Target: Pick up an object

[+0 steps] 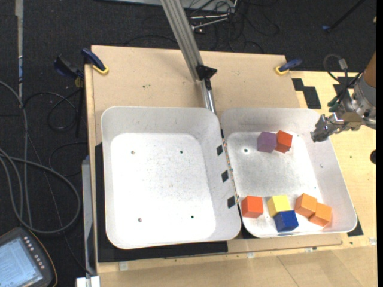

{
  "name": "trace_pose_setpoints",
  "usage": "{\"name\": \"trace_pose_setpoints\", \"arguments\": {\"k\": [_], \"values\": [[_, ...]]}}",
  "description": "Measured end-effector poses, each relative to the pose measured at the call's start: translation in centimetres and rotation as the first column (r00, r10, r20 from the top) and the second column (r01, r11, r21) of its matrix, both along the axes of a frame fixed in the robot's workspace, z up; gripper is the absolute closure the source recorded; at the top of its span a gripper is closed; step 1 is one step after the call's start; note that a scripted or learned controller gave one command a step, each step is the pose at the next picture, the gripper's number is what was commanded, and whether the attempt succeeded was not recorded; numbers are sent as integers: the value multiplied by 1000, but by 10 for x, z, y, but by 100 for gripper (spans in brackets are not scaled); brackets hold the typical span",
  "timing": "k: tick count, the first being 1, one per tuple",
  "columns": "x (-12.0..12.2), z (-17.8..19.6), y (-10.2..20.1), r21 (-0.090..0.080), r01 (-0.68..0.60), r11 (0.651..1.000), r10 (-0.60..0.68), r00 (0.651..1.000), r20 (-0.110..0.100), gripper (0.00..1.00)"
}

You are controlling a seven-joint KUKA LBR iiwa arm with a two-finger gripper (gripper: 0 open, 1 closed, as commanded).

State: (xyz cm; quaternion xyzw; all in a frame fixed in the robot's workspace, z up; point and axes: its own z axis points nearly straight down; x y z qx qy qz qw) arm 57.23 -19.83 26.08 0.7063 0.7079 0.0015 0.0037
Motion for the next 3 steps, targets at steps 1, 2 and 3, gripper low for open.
{"name": "trace_pose_setpoints", "arguments": {"k": [1,2,3], "values": [[16,4,58,4,-6,1000,6,1000,-4,100],[38,-7,104,4,-5,1000,5,1000,-5,100],[54,-1,158,4,-6,1000,6,1000,-4,100]]}}
